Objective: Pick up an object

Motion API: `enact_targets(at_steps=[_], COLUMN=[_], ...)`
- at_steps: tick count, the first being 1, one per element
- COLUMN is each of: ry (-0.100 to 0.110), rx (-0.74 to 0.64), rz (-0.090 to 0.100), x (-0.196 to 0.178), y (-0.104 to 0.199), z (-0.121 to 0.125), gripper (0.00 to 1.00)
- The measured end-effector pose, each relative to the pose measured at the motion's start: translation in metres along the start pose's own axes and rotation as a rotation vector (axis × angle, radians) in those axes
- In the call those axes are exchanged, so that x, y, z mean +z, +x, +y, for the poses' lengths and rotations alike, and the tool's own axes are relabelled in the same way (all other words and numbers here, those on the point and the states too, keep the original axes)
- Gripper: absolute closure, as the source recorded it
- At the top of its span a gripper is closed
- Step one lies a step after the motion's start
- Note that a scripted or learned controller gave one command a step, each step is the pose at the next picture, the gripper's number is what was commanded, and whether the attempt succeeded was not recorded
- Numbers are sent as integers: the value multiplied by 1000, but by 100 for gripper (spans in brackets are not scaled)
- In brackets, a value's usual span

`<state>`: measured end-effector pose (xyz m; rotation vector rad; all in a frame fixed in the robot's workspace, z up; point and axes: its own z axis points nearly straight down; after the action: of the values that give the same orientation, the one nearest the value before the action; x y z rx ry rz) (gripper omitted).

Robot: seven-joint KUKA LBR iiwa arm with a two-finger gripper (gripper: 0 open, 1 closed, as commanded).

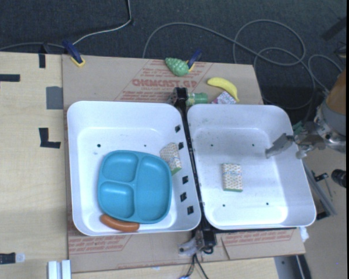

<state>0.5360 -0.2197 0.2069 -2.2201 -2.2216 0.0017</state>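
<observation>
Two bins (81, 121) on the counter, one camera view from above at a slant.

Right bin: one small patterned packet (232, 176) lies flat near the middle of the floor, apart from all walls. Likely the pick target. Gripper (279, 146) sits at the bin's right wall, above the rim, up and to the right of the packet, not touching it. One grey finger shows, pointing left into the bin; the rest blurs into the wrist, so I cannot tell how wide the jaws stand. Nothing seen between them.

Left bin: blue tray (135, 186) with three wells, a sausage (120, 223) tucked against its lower edge, a second packet (171, 155) by the divider wall.

Outside the bins, on the cardboard behind: banana (223, 86), a green item (177, 66).

Risks, as judged:
- Packet is thin and flat on the floor; jaws coming straight down may close above it or skid it aside.
- Descent from the present spot lands near the right wall; needs travel left and down-frame first, else a finger clips the rim.
- Slippery wrapper may slide out on lift.
</observation>
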Motion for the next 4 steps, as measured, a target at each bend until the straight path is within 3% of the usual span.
enact_targets(at_steps=[1,2,3,4], ry=[0,-11,-17,-15], rx=[-1,1,0,0], rz=[3,-2,-1,-1], x=[106,118,106,107], y=[57,123,124,124], z=[-34,-31,-29,-30], gripper=[0,0,100,0])
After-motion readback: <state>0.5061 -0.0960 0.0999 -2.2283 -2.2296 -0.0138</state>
